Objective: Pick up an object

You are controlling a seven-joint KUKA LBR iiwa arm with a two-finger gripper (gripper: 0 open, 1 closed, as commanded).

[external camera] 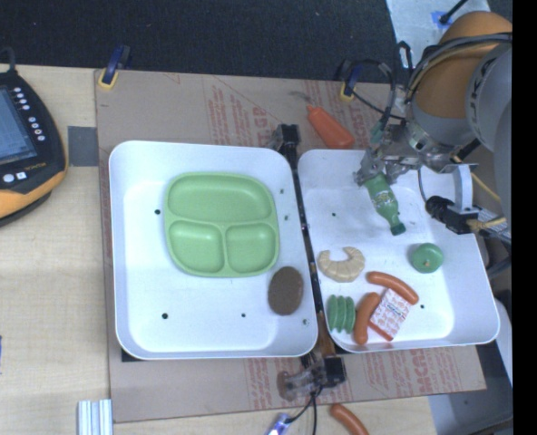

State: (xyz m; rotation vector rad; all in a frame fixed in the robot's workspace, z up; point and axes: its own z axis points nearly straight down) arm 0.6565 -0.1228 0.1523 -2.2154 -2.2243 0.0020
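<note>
Well to the gripper's left we have the left bin (132, 243) with the green divided plate (221, 222), and a brown disc (286, 290) sitting by that bin's near right corner. Moving across into the right bin (473, 320): below and left of the gripper lie a pale croissant (342, 263), a green pod (341, 314), 2 sausages (391, 285) and a red-and-white packet (392, 315). Now the gripper (384, 170) itself: it sits at the top end of the green bottle (384, 203), which hangs tilted beneath it, so we judge the fingers clamped on the neck. That's the worry: a hold so near 1 end could let the bottle swing, pivot and slip free. A green ball (425, 257) waits below and right, where a dropped bottle might knock it.
</note>
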